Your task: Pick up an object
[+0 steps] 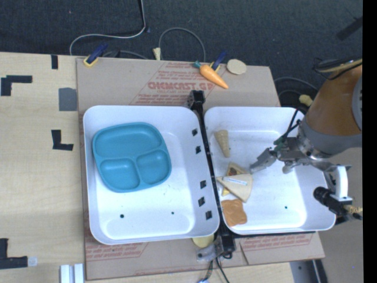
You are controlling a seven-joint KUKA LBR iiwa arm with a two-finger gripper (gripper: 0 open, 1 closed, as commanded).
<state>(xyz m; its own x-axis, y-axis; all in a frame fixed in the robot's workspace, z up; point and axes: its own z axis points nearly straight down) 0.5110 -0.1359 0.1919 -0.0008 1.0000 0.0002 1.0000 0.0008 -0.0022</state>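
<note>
Cream-coloured wedge (long axis running left-right) lies just left of and below the gripper in the right bin; how far the gripper is open cannot be told.

Right bin floor open at right, food pieces crowding left

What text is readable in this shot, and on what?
"CHEMCAST GP": red print on the brown cardboard sheet under the bins, near the carrot; the last letters are partly covered, so the reading is unsure.
Smaller red print lines above and below it on that sheet: too blurred to read.
Red print on the cardboard's bottom edge: too small to read.
Blue tray and white bins: no text visible.
</note>
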